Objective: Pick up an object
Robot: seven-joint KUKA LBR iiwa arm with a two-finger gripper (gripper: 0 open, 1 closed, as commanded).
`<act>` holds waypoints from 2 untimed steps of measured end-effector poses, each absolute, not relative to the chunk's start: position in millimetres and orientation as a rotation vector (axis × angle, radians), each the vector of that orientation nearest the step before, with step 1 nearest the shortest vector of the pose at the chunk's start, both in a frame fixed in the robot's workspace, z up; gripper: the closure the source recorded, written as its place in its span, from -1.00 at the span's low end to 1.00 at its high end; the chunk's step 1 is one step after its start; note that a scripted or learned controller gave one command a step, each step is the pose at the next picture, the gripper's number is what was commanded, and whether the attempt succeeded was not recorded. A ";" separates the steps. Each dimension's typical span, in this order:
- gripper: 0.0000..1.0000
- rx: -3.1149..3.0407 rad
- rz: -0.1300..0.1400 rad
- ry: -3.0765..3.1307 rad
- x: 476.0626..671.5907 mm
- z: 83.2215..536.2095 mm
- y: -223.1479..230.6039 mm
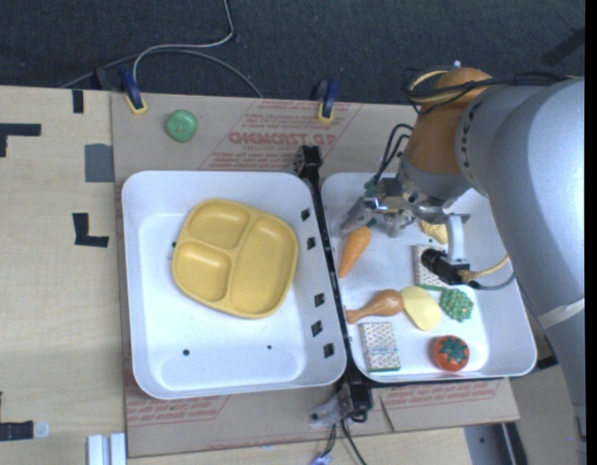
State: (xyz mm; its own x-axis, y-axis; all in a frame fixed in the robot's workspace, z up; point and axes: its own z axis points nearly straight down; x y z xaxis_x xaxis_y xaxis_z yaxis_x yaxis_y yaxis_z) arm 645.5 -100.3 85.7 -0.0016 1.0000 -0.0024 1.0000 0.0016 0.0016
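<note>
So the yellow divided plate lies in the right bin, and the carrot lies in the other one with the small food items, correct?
Not quite. The camera view shows the yellow divided plate in the left bin, not the right. The carrot lies in the other bin with the small food items, as you said.

A robot gripper (369,213) hovers at a toy carrot (354,250) in the right bin (512,342); a yellow tray (235,257) fills the left.

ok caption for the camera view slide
Arm's pincer over carrot in right bin; yellow plate in left bin.
</note>
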 end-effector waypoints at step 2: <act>1.00 2.219 0.001 2.224 552.6 185.1 -77.5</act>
